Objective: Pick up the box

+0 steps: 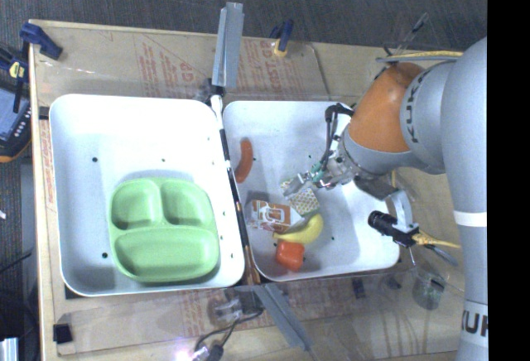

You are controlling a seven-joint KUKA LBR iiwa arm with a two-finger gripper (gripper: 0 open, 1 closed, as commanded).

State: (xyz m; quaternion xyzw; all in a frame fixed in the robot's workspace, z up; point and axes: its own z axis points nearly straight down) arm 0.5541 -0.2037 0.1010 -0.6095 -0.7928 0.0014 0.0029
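The box, a small white and orange carton, lies flat near the left wall of the right bin. My gripper hangs over the middle of that bin, up and to the right of the box and apart from it. A small checkered piece sits directly under the gripper's tip; I cannot tell whether it is touched. The grey arm with its orange band comes in from the right.
A yellow banana lies just right of the box, with a red-orange pepper below it. A brown sausage rests along the right bin's left wall. The left bin holds a green divided tray.
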